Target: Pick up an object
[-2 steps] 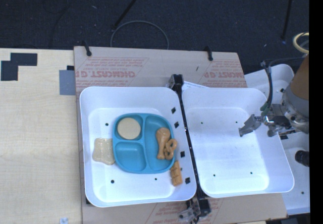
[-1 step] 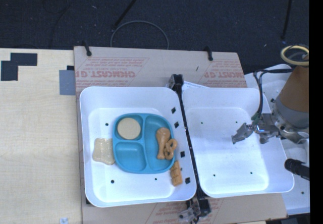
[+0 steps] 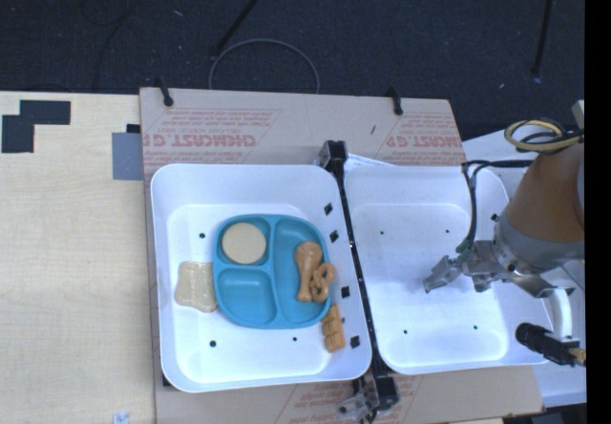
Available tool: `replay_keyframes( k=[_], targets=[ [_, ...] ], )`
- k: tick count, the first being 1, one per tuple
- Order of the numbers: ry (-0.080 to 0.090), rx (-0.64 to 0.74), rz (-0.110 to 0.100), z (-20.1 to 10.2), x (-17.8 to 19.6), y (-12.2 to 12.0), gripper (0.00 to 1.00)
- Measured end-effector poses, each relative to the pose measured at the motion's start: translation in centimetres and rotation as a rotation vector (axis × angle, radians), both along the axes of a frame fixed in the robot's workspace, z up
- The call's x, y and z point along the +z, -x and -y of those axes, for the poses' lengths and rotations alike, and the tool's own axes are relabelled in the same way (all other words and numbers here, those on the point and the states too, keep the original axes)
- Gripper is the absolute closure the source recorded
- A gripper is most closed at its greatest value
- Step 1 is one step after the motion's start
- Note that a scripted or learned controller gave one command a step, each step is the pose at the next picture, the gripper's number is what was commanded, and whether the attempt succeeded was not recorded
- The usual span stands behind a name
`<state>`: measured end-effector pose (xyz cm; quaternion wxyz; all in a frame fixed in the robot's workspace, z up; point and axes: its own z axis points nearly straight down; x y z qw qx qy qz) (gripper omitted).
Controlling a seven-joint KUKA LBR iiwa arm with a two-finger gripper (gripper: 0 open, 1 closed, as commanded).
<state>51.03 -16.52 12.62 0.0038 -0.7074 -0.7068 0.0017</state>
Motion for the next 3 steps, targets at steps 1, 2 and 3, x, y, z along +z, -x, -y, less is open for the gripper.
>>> replay_keyframes(
  k=[1,2,3],
  targets=[
    [0.001,-0.004,0.003,0.1,1.3,-0.1,1.0],
    [0.003,0.002,0.01,0.3,5.6,-0.5,1.0],
    [0.003,0.002,0.01,0.3,9.9,-0.9,1.0]
  ],
)
